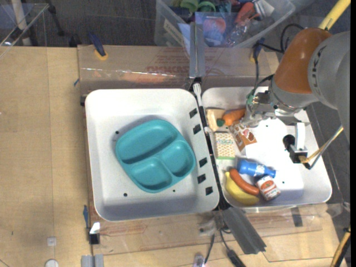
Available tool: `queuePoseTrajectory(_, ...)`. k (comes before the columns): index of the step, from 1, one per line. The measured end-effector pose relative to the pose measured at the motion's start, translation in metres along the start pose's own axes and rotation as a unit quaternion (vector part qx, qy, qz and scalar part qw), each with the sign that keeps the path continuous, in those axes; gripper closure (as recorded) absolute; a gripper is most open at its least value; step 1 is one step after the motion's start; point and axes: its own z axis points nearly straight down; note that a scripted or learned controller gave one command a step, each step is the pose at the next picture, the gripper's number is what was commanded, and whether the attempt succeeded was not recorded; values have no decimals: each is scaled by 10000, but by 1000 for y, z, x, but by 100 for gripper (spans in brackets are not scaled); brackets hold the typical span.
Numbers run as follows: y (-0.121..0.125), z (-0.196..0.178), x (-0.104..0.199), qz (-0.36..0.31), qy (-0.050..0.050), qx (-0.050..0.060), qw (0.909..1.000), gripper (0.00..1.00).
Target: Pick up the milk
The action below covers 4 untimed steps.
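The claw (pixel 251 117), state unclear, hovers at the tilted brown-and-white milk carton (pixel 243 136) in the right bin (pixel 311 177)

A wooden bench (pixel 39 149) is seen from above; two shallow white bins are placed directly on it; the left bin (pixel 103 149) is set just beside the right bin (pixel 314 182), their inner edges touching.

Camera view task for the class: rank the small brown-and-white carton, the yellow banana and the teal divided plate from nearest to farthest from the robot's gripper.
1. Small brown-and-white carton: right bin, just below the gripper.
2. Yellow banana: right bin's near corner, well below the gripper.
3. Teal divided plate: left bin, across the divider, farthest.
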Motion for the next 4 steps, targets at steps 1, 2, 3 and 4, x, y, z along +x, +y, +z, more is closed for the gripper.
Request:
queuePoseTrajectory(1, -1, 1, 0, 3, -3, 11, 10000, 0)
queuePoseTrajectory(2, -13, 12, 0, -165, 7, 93, 9998, 0)
queuePoseTrajectory(3, -26, 14, 7, -708, -14, 19, 9975, 0)
queuePoseTrajectory(4, -36, 13, 0, -835, 15, 20, 9965, 0)
